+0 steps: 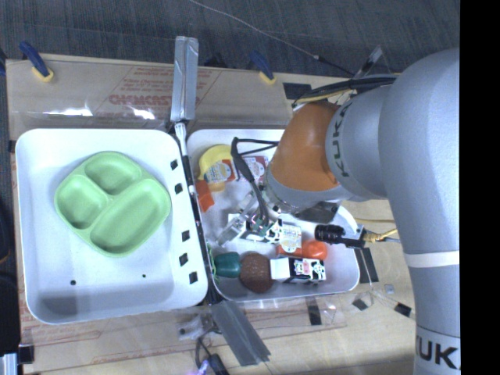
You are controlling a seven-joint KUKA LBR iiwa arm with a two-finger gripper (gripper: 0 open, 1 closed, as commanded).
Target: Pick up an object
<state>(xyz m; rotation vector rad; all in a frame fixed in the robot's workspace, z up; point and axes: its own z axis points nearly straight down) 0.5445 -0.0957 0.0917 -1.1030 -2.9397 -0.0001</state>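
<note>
The right bin [348, 281] holds several small objects. A yellow cup-like item with a red label [216, 166] lies at its back left, an orange strip [205, 197] beside the divider. Along the front edge sit a dark green object [227, 265], a brown ball [255, 271] and a black-and-white box [298, 269]. An orange-red object [313, 249] lies to the right of them. My gripper [251, 219] reaches down into the middle of this bin, low over the clutter, under the orange wrist band [308, 151]. The arm hides much of the bin's back right.
The left bin [47, 291] holds a light green divided plate [113, 201]. A metal divider [184, 76] runs between the bins. Blue clamps [36, 61] grip the cardboard at the back. A black plug and cable [337, 234] lie by the right bin's edge.
</note>
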